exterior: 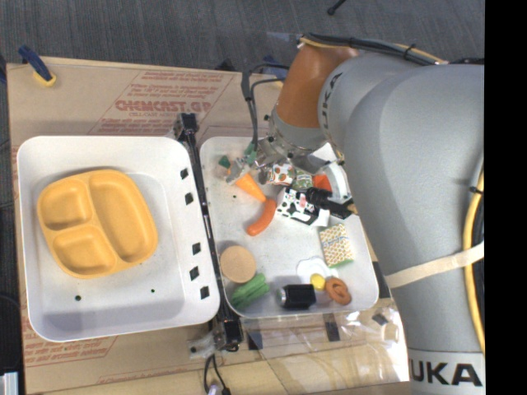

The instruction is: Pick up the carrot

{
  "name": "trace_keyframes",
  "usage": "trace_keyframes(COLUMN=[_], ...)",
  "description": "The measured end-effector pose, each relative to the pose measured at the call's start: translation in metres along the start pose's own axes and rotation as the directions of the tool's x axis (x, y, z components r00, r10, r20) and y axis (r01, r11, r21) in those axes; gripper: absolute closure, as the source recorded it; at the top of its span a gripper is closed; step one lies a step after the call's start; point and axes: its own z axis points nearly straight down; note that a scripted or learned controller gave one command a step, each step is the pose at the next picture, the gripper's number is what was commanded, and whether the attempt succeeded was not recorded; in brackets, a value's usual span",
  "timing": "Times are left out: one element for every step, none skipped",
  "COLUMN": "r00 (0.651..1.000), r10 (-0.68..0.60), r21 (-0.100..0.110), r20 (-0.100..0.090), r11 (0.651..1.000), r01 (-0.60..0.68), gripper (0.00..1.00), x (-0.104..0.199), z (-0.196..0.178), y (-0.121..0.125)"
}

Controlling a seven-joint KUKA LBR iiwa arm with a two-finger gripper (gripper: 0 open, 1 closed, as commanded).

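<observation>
Since it looks like moulded plastic, the small orange cone-shaped toy carrot (pixel 249 187): light, stiff, slick.
Grip: across its thick end, 3 o'clock side.
Hand (pixel 262 167): opening cannot be told.

Brown cardboard-covered bench (pixel 123 89), printed in red lettering along the upper left of the frame. Blue clamp (pixel 37 66) at far upper left corner, gripping the cardboard edge. Two shallow white bins side by side directly on the cardboard: left bin (pixel 49 303) across centre left, right bin (pixel 216 220) at centre, partly hidden under the arm. Black bracket strip (pixel 198 212) running between the bins, top to bottom. Clear tape (pixel 329 329) along lower centre edge.
</observation>
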Motion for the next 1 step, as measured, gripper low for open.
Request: trace_keyframes(r00=[0.975], r10=[0.221], r21=[-0.009], r20=[0.000], r11=[0.975], r01=[-0.221], gripper=[1.00], x=[0.0540], z=[-0.1106], y=[0.0224])
